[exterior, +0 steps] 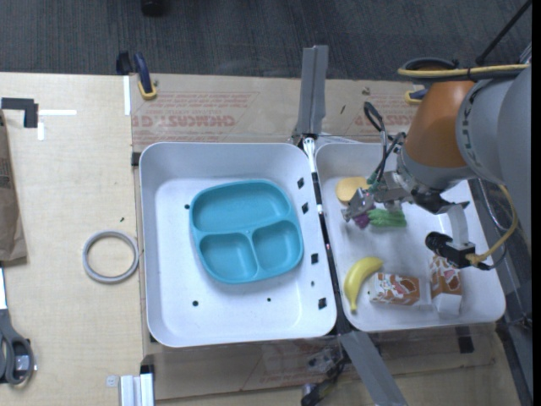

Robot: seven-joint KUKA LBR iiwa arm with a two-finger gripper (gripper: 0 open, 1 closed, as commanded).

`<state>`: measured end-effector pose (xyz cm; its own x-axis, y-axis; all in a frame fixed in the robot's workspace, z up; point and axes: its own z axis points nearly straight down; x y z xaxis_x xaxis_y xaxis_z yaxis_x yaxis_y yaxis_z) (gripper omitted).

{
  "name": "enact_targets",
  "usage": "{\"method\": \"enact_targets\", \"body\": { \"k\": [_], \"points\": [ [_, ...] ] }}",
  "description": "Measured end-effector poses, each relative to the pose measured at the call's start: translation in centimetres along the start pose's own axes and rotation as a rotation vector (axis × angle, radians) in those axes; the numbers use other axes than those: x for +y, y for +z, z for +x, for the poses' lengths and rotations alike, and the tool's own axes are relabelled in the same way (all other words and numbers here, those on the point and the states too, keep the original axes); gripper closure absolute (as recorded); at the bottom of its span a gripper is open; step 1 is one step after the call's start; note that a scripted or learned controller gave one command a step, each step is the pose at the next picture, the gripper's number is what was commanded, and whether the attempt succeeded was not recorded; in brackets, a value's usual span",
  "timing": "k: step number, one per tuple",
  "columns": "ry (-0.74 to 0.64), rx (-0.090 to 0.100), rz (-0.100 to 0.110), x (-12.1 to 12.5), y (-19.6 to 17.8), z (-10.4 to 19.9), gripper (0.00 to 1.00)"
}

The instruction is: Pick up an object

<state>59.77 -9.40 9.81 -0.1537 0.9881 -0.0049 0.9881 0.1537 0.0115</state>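
My gripper (363, 203) is low in the right bin (482, 311), near its upper left part. It sits right over a small purple and green item (387, 219), whose green end sticks out to the right. A pale yellow round item (350, 188) lies just above and left of the gripper. A banana (361, 279) lies near the bin's front left. Two small printed boxes (397, 289) (445, 279) lie to the banana's right. The arm's orange band (435, 129) and grey wrist hide the bin's upper right part.
The left bin (161, 252) holds a blue divided plate (246, 231). A grey divider post (313, 91) stands between the bins at the back. On the bench to the left lie a tape ring (110, 255) and scissors (13, 358).
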Motion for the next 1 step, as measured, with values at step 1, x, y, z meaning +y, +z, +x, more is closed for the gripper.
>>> {"method": "enact_targets", "body": {
  "k": [1],
  "points": [
    [0.0, 0.0, 0.0, -0.01, 0.0, -0.02, 0.0]
  ]
}}
